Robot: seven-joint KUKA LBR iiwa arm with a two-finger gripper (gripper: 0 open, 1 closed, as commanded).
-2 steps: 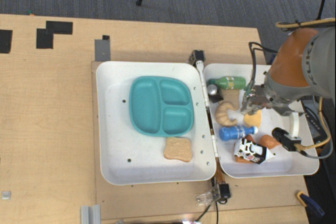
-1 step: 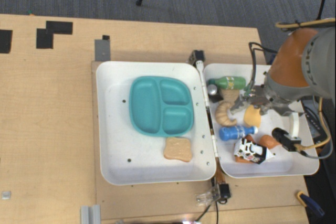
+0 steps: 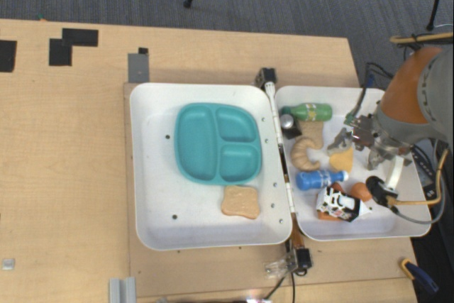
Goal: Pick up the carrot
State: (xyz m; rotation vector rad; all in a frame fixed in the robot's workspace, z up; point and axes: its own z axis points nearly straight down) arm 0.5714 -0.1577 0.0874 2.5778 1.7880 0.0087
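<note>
Tabletop (image 3: pixel 64 174): pale wood, bearing two shallow white bins side by side.
Cow toy (image 3: pixel 338 204): black and white, by the near edge of the right bin (image 3: pixel 404 223), roughly mid-way along it.
Carrot (image 3: pixel 360 190): orange, lying in the near part of the right bin, touching the cow toy on the side toward the bin's right edge; it lies on the bin floor, apart from the end effector.
Toast slice (image 3: pixel 240 201): tan, flat in the left bin (image 3: pixel 152 174), toward its near right corner, just beside the near rim of the plate.
Blue bottle (image 3: pixel 316 180): on its side just beyond the cow toy, white cap pointing to the bin's right.
Croissant (image 3: pixel 306 152): light brown, beyond the blue bottle, close to the right bin's left wall.
Cheese wedge (image 3: pixel 342 157): yellow, just beside the croissant, toward the bin's middle.
Divided plate (image 3: pixel 216 142): teal, three compartments, in the middle of the left bin.
End effector (image 3: pixel 362 137): hovering over the middle of the right bin, just above the cheese wedge; whether it is open or closed cannot be told, and nothing can be seen held in it.
Arm (image 3: pixel 415 99): grey with an orange band, over the right bin's right edge.
Metal ball (image 3: pixel 287 123): shiny, by the right bin's left wall.
Green bottle (image 3: pixel 309 112): on its side, near the far left corner of the right bin.
</note>
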